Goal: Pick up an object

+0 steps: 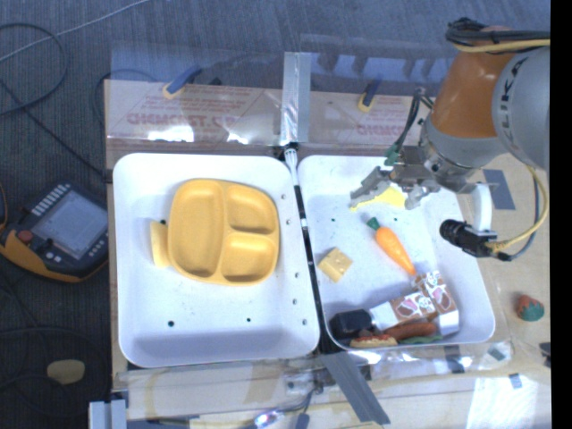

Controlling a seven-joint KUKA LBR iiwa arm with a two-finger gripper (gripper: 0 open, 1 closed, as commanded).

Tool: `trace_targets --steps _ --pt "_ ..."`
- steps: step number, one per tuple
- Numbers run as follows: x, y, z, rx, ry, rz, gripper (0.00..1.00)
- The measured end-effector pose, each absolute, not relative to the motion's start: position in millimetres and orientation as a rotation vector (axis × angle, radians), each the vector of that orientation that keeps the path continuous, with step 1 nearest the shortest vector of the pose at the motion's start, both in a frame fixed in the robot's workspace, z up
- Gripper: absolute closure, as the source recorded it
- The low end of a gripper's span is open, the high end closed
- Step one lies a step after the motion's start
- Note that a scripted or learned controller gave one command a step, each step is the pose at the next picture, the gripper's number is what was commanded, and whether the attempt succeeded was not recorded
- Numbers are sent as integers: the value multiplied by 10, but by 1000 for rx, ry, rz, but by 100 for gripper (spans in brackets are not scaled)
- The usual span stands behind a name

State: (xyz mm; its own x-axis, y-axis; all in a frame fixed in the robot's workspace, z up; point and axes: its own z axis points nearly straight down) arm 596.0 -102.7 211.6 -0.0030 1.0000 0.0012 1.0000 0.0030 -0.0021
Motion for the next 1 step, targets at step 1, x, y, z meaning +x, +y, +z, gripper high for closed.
trace_targets --steps 1 --pt "5629 -1080 2214 -2388 -2036 2 0"
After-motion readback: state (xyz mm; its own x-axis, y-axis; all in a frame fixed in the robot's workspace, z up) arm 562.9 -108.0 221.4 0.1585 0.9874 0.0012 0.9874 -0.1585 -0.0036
